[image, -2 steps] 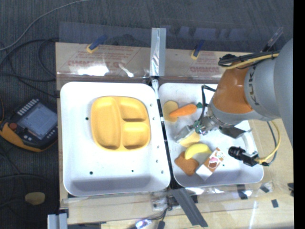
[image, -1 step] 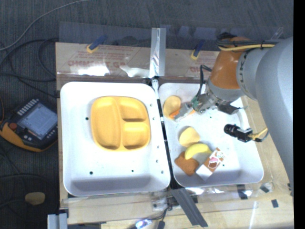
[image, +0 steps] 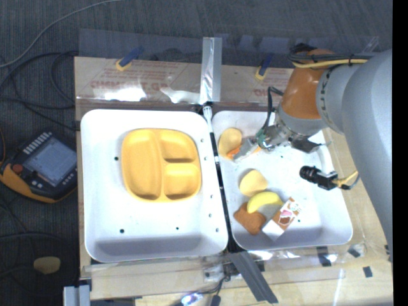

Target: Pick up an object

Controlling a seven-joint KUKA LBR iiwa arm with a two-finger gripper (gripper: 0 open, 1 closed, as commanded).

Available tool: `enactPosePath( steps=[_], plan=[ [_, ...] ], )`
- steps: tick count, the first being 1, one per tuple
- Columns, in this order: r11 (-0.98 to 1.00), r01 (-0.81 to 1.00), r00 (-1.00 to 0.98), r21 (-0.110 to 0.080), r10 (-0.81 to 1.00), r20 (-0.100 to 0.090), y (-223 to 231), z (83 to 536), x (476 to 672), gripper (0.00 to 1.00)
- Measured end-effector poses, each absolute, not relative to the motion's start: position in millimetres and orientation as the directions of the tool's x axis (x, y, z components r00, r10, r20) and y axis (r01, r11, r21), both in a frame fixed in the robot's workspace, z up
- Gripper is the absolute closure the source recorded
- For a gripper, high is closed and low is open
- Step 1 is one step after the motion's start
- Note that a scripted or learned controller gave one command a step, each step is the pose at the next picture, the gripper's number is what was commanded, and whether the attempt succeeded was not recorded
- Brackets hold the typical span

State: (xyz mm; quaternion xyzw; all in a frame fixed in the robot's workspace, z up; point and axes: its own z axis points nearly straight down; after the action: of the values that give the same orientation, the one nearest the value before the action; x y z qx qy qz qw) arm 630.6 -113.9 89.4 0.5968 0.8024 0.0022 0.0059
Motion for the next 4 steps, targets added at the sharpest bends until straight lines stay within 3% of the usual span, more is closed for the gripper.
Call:
enactPosePath(
  steps=[1, 2, 3, 4],
  plan=[
    [0.43, 0.903, -0.43, -0.001, 0.903, 0.0, -108, 125, 526.9, 0.0],
    [0.363, 0.932, -0.363, 0.017, 0.932, -0.01, -106, 92, 513.6, 0.0],
    [0.363, 0.931, -0.363, 0.017, 0.932, -0.007, -104, 101, 513.9, 1.0],
    [0.363, 0.931, -0.363, 0.017, 0.932, -0.006, -104, 101, 513.8, 0.0]
  ],
)
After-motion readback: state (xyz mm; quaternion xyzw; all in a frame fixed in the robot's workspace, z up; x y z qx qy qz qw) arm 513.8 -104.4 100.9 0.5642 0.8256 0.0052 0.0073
